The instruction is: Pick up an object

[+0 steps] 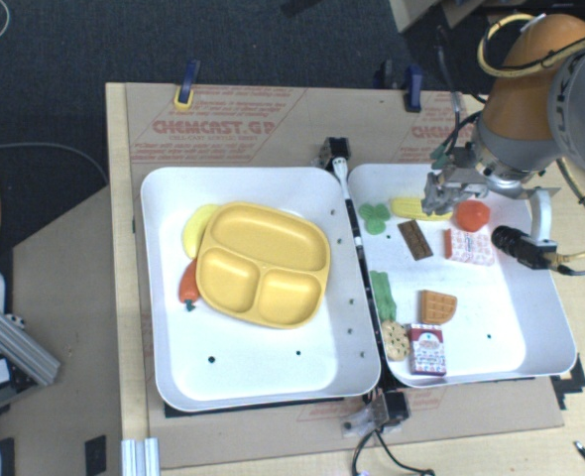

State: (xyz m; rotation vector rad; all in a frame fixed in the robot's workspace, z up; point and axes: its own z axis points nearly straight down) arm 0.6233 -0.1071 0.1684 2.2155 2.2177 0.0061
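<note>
While the gripper (439, 204) sits low in the right bin (530, 350), its claw state can't be told. Yellow banana (408, 207) lies just beside it on the left, long axis roughly left-right across the view. Red tomato (473, 215) sits right of it.

Glossy yellow plastic divided tray (263, 264) at centre left; smooth white plastic bins (253, 380); matt brown cardboard-like board (223, 117) along the top.
</note>
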